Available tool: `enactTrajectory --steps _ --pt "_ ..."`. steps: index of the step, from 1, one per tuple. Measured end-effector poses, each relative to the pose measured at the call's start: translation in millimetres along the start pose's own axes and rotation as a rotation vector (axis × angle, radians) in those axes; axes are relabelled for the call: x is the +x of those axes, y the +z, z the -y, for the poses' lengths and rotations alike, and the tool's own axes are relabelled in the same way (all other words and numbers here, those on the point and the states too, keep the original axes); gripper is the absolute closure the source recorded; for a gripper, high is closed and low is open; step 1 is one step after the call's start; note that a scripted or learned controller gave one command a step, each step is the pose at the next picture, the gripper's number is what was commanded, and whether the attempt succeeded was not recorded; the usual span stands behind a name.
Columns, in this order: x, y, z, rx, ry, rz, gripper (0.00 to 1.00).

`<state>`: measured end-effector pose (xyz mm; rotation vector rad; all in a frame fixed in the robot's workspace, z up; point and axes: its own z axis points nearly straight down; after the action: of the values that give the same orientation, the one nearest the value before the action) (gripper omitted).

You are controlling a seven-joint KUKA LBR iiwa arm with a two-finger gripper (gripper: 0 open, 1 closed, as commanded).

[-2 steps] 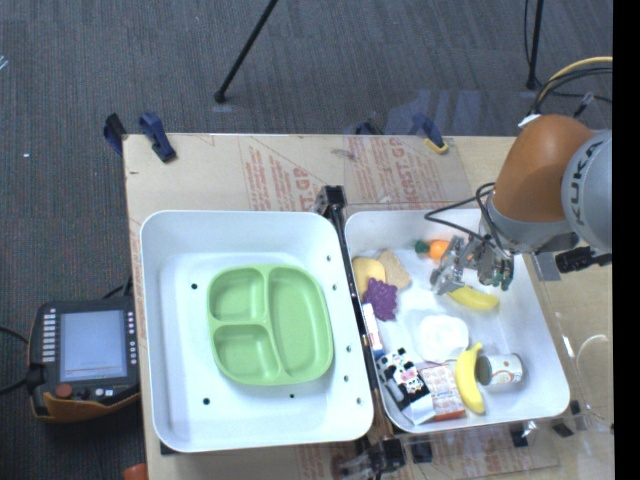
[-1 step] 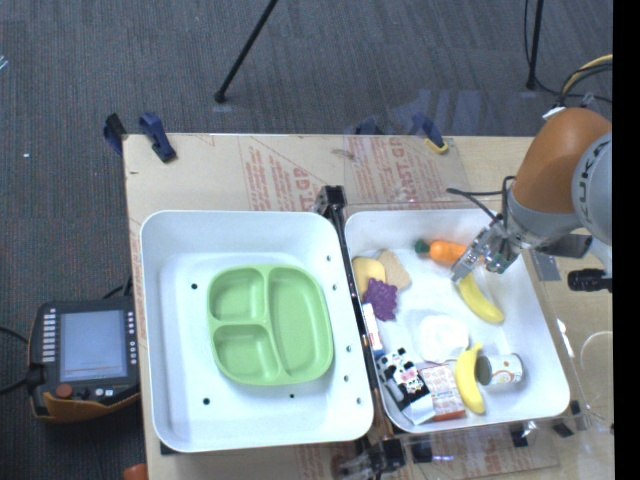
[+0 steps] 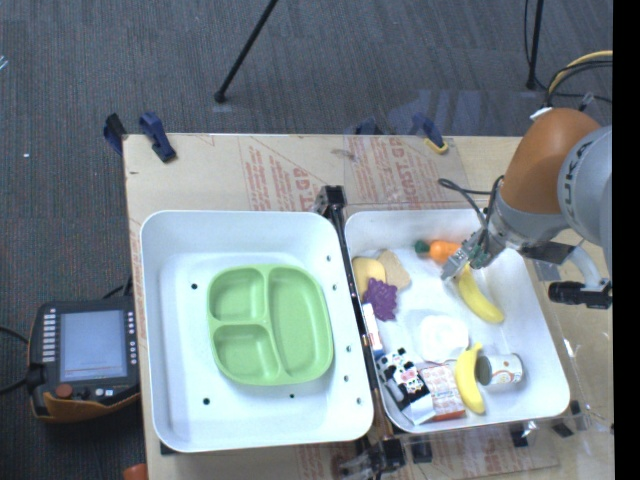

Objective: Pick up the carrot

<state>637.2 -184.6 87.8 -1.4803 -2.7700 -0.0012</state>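
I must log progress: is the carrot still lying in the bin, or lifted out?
In the bin: the carrot lies on the right bin's floor beside the gripper.

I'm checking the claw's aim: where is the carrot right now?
The carrot lies in the right bin, near its far wall, just left of the claw and above the upper banana.

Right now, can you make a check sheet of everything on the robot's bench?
Surface: wooden bench bearing two white bins; left bin, right bin.
Job's things: carrot lies at the right bin's far side, by the gripper.
Clutter: green tray in the left bin; two bananas, purple grapes, cup, small cartons in the right bin.
Grippers: gripper low over the right bin, beside the carrot.
Cables: yellow cable behind the arm.
Surroundings: dark carpet, blue clamps, pendant, tripod legs.
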Motion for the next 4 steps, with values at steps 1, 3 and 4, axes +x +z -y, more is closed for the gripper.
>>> enactTrajectory --steps 1,3,4 --pt "0.4 -10.8 -2.2 -0.001 -0.007 0.002 1.0" --pt "52.0 -18.4 -41.3 0.004 -0.137 -0.002 1.0" --pt "20.4 0.2 21.9 0.001 -0.345 0.001 1.0"
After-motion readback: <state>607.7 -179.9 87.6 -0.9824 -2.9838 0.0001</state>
